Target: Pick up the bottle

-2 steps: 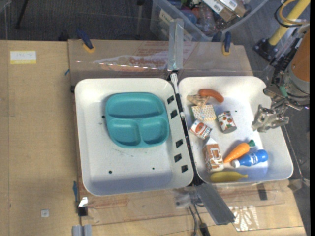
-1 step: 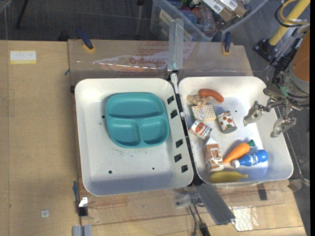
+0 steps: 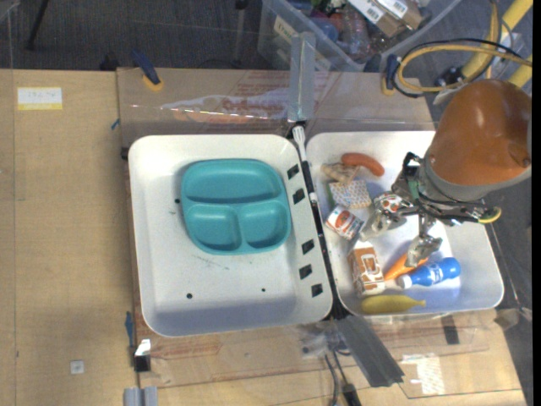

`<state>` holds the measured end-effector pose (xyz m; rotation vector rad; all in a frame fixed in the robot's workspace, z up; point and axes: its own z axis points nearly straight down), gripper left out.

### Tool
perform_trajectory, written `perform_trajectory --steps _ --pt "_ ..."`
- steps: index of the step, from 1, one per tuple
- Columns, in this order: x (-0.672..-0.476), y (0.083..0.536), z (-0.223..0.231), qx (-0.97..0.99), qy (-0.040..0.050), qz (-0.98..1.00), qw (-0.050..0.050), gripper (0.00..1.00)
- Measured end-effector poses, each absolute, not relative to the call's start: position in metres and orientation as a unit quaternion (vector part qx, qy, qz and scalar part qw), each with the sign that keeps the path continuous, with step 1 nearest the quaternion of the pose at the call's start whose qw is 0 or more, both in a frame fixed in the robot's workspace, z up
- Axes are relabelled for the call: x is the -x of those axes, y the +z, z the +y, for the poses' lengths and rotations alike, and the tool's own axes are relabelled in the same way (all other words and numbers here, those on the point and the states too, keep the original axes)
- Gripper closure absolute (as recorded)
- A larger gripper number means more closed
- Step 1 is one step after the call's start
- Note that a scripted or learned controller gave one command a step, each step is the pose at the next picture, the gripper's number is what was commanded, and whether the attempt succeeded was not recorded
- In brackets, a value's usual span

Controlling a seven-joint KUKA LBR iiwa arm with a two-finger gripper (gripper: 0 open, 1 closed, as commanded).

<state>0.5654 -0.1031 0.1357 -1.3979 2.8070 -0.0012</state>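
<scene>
The bottle point(image 3: 436, 273) is blue with a white cap and lies on its side near the front right of the right bin point(image 3: 482, 299). My gripper point(image 3: 404, 233) hangs over the middle of that bin, just above and left of the bottle. Its two metal fingers point(image 3: 422, 250) are spread open with nothing between them. The nearer fingertip ends close to the bottle's capped end. The orange band of the arm point(image 3: 482, 138) hides the bin's back right part.
Around the bottle lie an orange carrot point(image 3: 396, 270), a yellow banana point(image 3: 389, 304), an orange-white box point(image 3: 366, 269), a small can point(image 3: 342, 221), a checkered packet point(image 3: 351, 194) and a sausage point(image 3: 363, 163). A teal divided plate point(image 3: 235, 205) sits in the left bin point(image 3: 156, 286).
</scene>
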Motion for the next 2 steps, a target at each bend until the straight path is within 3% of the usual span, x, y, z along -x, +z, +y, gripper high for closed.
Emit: perform_trajectory --steps 1,2 --pt "-0.668 0.115 -0.110 0.413 -0.0005 0.911 0.004 0.00" --pt "-0.656 0.102 -0.103 0.353 -0.0072 0.935 0.013 0.00"
